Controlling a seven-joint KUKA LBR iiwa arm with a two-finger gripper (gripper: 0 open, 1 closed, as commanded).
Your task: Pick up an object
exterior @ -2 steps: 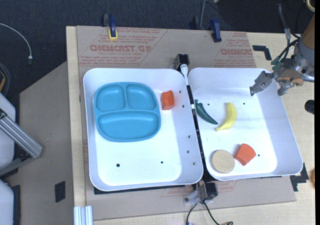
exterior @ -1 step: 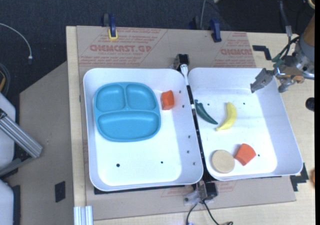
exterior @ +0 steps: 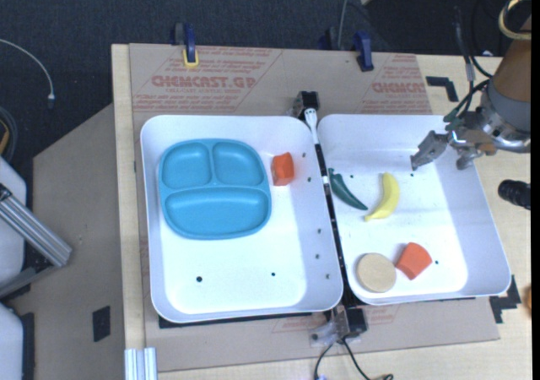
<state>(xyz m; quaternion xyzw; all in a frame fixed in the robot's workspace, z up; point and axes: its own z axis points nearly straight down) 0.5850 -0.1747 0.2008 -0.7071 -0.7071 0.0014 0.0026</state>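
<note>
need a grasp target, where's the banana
The banana lies in the right bin, near its middle, right of the green pepper.

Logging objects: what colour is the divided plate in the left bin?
Light blue; the divided plate shows best in the camera view.

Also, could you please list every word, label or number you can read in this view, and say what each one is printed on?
"CHEMCAST GP" in red, on the brown board under the bins, near its far left edge.
The same red print repeats at the board's far right, too cut off and blurred to read in full.
More red print along the board's near edge is too small to read.
Nothing legible on the bins, blue plate or objects.
</note>
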